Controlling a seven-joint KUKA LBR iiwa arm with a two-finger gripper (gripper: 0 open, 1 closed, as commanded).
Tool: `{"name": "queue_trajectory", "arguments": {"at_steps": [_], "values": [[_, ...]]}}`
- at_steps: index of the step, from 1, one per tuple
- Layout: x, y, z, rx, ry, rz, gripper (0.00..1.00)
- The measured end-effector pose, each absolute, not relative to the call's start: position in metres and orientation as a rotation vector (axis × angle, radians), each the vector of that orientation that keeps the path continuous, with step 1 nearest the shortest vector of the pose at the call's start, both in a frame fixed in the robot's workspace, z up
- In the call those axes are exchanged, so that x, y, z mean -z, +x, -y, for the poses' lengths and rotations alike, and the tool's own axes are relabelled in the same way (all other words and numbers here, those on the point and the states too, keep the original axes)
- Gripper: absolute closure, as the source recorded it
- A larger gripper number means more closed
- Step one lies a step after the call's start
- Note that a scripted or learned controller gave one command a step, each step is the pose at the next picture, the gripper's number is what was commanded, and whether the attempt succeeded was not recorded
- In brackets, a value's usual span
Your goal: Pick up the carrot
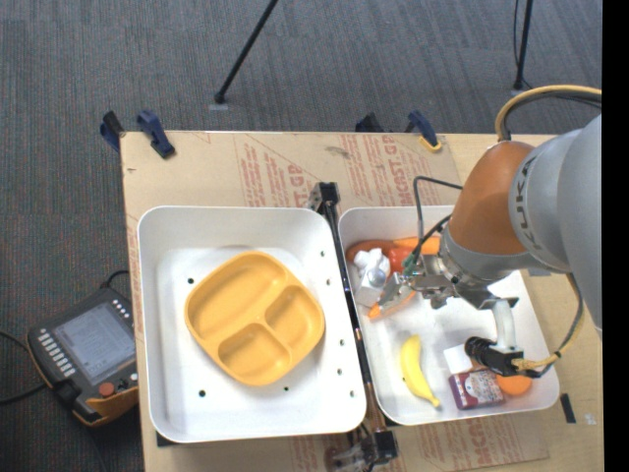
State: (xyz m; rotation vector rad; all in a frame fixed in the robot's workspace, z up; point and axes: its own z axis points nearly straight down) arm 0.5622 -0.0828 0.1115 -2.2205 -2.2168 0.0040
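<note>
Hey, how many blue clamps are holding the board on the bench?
4 blue clamps: two at the board's far left corner, two along its far edge nearer the arm. Others may be hidden.

A robotics lab: grey carpet floor point(295, 47), a cardboard-covered bench point(265, 170) held by blue clamps point(154, 132), black tripod legs point(251, 42), and an orange-edged teach pendant point(84, 354) lying beside it.

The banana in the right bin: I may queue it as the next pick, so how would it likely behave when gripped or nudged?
The banana looks curved and smooth-skinned, so it would probably pivot rather than roll if pushed. It lies flat on the right bin floor, apart from its neighbours, so a nudge would likely slide it. Its peel looks soft; hard squeezing might bruise it.
</note>
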Motion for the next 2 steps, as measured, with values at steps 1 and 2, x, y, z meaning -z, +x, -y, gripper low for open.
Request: {"name": "queue_trajectory", "arguments": {"at_steps": [1, 2], "values": [[-0.088, 0.605, 0.133, -0.001, -2.222, 2.219, 0.00], [-0.098, 0.605, 0.132, -0.001, -2.217, 2.223, 1.00]]}}
